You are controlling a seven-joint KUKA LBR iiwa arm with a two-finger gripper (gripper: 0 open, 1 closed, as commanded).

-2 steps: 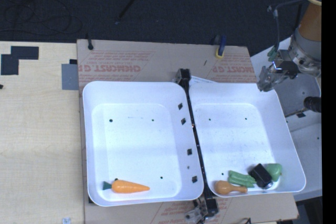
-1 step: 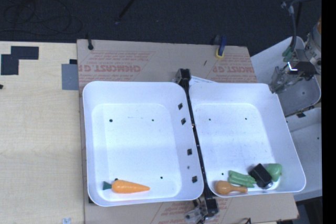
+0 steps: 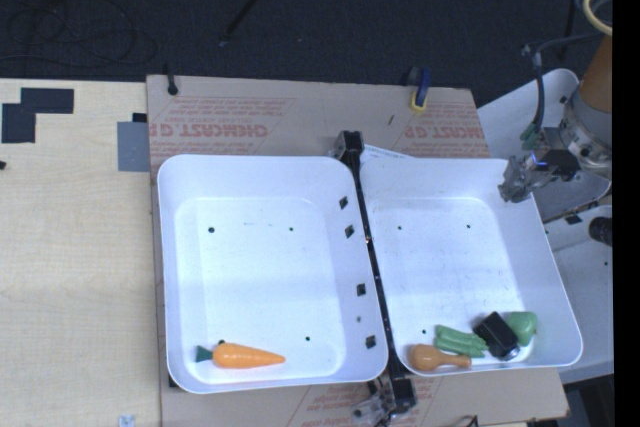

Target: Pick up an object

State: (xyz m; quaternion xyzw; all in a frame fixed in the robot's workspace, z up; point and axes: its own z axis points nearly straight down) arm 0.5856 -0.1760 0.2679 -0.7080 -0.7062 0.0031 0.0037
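Camera view: looking down at a slant on the worktop [image 3: 70, 245], pale wood on the left with a cardboard sheet [image 3: 300, 120] under both bins.
Left bin [image 3: 175, 215]: shallow and white, with just a toy carrot [image 3: 247, 356] in it, lying flat by the near wall, green top pointing left.
Right bin [image 3: 555, 285]: same white tray, with all its stuff bunched in the near right corner.
Pile in that corner: a small orange-tan pear-shaped toy [image 3: 437, 358] lies on the left, a green bean-pod thing [image 3: 459, 341] is just beside it, a black block [image 3: 497, 335] sits tilted across the pod's right end, and a green rounded piece [image 3: 523, 323] pokes out behind the block. They all look to be touching or overlapping.
Arm [image 3: 600, 80]: comes in from the right, orange band up by the frame edge.
End effector [image 3: 520, 177]: sits over the far right corner of the right bin, well apart from the pile; honestly can't tell how it's set, too small and cluttered.
Between the bins: a black divider strip [image 3: 362, 255] with clips along it.
Far edge: a blue and yellow clamp [image 3: 420, 87] on the cardboard.
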